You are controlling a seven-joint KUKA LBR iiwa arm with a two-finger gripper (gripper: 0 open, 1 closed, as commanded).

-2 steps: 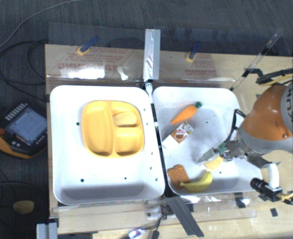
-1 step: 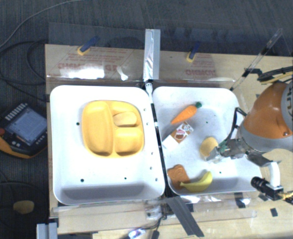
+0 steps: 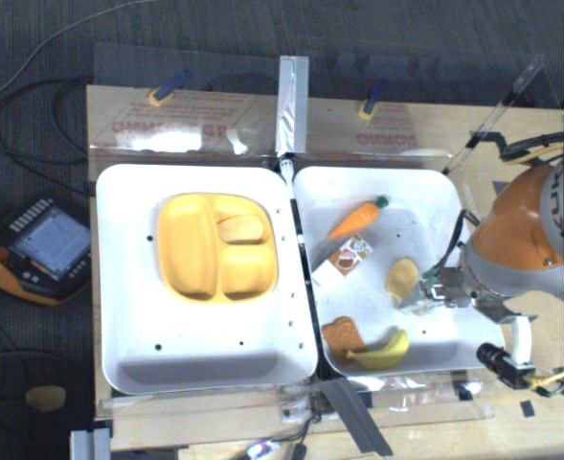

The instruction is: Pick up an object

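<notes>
Resting on a wooden bench (image 3: 119, 113) over dark carpet (image 3: 33, 161), two white bins (image 3: 119, 257); fingers' (image 3: 425, 290) spread unclear.

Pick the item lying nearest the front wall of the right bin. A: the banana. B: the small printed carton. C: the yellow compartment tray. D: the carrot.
A: the banana lies against the front wall of the right bin, beside a brown item, while the carrot sits toward the back.
</notes>
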